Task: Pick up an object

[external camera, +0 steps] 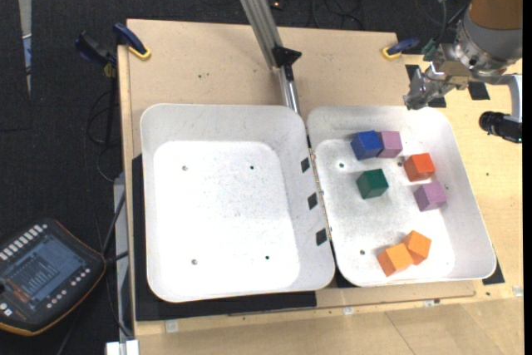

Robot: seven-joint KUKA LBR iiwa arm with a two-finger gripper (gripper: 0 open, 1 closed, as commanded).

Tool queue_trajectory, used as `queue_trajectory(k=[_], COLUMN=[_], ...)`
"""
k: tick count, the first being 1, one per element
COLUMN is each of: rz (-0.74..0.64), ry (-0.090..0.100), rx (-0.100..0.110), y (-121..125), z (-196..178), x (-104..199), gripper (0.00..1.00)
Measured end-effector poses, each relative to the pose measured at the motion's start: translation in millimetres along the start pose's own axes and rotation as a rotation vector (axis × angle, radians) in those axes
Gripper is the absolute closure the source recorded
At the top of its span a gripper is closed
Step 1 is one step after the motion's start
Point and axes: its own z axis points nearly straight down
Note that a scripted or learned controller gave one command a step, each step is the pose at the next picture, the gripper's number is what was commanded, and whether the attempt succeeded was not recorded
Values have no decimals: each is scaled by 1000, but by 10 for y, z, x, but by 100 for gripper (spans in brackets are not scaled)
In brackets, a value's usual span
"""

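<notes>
Gripper (pixel 424 93) hangs above the far right corner of the right bin (pixel 465 170), just over the rim, clear of every block. The fingers appear dark and foreshortened from this slant; whether they are spread or closed cannot be told, and nothing is visible between them. Arm (pixel 497 4) enters from the right, orange band above the wrist.

Right bin contents, 7 blocks:
- blue cube (pixel 366 145) and light purple cube (pixel 390 143), touching, near the far edge
- red-orange cube (pixel 419 166), just beside the light purple one, toward the right edge
- dark green cube (pixel 372 183), centre of the bin, standing apart
- purple cube (pixel 430 196), near the right edge
- 2 orange cubes (pixel 405 252), touching, near the front edge

Left bin (pixel 166 204) carries no blocks, so any target has to come from the right bin.

Judgement: no pick made yet; the tool is parked high at the corner, likely a start or approach pose. The dark green cube looks like the easiest candidate, since it has free space on all sides for 2 fingers. The touching pairs leave little room for a finger to drop between them, so a grab there risks pushing a neighbour or closing on 2 at once.
</notes>
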Motion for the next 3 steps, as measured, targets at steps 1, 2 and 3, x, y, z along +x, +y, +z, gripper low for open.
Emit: queue_trajectory(k=[1, 2, 3], rz=[-4, -5, -6], ry=[3, 4, 4], rx=[7, 6, 7], y=[-198, -389, -620], z=[139, 76, 34], x=[499, 991, 1509], gripper=[100, 100, 100])
